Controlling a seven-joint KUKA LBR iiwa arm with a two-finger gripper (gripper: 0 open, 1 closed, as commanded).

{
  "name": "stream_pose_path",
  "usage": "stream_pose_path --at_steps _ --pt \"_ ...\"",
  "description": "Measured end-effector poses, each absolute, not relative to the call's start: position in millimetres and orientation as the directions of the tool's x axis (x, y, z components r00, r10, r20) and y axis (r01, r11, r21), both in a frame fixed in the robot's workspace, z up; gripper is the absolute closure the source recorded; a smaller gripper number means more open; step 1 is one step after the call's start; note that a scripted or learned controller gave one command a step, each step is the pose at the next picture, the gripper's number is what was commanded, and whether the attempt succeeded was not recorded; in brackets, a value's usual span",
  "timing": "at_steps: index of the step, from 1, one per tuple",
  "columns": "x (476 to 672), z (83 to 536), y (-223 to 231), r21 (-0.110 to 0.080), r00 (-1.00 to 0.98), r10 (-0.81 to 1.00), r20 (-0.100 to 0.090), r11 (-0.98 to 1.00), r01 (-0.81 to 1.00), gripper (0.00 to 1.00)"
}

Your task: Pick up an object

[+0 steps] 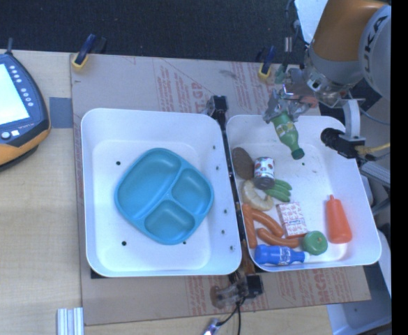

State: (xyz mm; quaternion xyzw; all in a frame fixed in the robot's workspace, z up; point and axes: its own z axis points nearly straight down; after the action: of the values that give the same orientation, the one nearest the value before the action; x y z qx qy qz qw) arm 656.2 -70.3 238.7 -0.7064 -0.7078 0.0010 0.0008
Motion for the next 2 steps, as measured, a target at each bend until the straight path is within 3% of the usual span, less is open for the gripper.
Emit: stream_pose_path --at_steps 1,2 --pt "648.1 237.7 -75.4 -0.006 -0.002 1.000 0.000 0.002 1.000 1.00" --pt "656.3 239.4 -83.0 -0.002 -0.001 1.000 0.000 0.001 1.000 1.00"
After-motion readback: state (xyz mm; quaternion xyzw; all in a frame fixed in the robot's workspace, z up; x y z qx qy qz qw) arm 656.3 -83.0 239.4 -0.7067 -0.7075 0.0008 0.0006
